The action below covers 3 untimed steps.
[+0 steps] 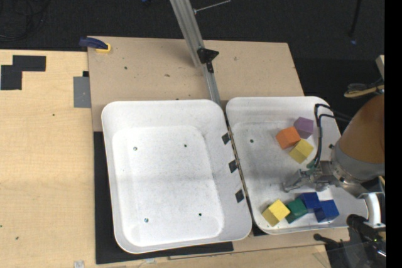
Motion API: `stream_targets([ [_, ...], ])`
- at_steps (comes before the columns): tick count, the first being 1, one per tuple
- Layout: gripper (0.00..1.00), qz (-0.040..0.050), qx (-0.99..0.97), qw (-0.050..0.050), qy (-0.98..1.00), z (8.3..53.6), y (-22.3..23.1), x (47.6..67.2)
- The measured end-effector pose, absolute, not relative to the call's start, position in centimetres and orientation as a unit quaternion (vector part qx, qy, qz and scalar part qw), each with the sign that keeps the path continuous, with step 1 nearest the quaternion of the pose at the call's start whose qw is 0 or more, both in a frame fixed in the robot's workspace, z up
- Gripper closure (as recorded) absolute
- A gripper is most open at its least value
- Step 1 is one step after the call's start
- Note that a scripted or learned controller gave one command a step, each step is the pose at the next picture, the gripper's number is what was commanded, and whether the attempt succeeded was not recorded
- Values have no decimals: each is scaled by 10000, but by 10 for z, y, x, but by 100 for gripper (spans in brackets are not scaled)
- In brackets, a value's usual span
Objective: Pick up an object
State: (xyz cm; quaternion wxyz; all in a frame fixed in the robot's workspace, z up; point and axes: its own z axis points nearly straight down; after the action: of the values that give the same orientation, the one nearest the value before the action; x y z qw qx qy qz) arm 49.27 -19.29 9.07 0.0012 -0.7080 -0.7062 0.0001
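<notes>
In the right bin (264, 111), an orange block (288, 137), purple block (304, 127) and yellow block (301, 150) cluster at 2 o'clock, sitting skewed with no clear long axis. The arm (363, 141) leans in from 3 o'clock; its gripper (295, 184) points toward 9 o'clock, low over the floor, fingers slightly parted, clamping nothing. Blue blocks (317, 206), a green one and a yellow one (275, 213) lie at 5 o'clock. The arm's base is cut off.

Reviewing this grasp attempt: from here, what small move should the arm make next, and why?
Probably a short descent toward the blue block. The gripper hangs in the right bin over bare floor, between the yellow block above and the blue and green blocks below it, with nothing visibly between its fingers.
</notes>
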Motion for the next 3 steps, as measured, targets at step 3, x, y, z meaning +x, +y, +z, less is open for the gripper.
stream_targets([
  [3,100,-9,-7066,-18,-7076,217,-192,495],
])
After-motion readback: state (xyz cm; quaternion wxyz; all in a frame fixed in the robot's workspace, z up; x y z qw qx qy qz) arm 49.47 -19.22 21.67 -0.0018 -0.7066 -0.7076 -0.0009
